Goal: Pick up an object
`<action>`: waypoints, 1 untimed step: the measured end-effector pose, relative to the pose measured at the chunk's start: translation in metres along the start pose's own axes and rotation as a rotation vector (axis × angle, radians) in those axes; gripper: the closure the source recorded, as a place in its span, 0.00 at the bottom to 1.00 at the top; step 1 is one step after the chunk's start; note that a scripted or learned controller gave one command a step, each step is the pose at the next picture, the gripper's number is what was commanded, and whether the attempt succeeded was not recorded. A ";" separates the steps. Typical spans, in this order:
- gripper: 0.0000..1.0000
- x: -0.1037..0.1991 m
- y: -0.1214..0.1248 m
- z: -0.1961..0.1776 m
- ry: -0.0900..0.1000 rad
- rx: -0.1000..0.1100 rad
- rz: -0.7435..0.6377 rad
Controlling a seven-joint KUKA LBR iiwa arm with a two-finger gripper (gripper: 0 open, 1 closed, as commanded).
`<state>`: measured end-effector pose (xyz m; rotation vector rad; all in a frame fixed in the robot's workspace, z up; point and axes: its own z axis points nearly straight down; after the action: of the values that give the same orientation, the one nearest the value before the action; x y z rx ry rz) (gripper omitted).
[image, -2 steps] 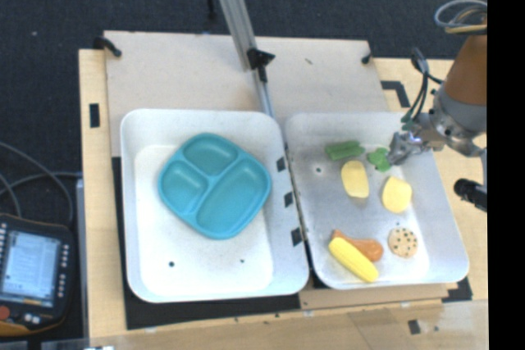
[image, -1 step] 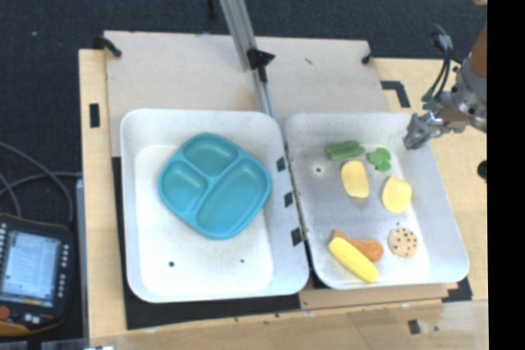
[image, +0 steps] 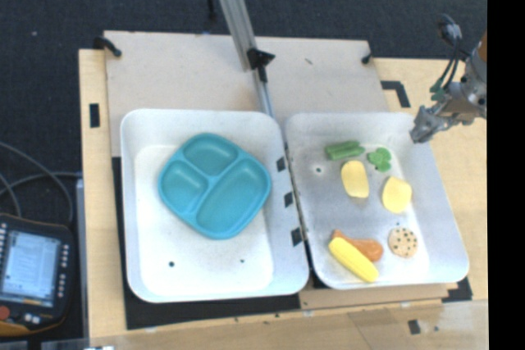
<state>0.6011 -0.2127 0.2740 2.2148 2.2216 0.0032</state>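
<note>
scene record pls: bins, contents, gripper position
left bin: blue divided plate
right bin: green bean, broccoli, two yellow pieces, cookie, corn lying against an orange piece
gripper: above the right bin's far right corner, clear of every item
held: nothing seen

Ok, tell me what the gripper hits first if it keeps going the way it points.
The gripper sits at the right bin's upper right corner, pointing down and left. Its line probably meets the bin floor first, then the small green piece. Depth is unclear from above.
</note>
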 end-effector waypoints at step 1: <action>1.00 0.054 0.001 -0.006 0.002 0.002 -0.004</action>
<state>0.6015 -0.1584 0.2798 2.2127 2.2284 0.0033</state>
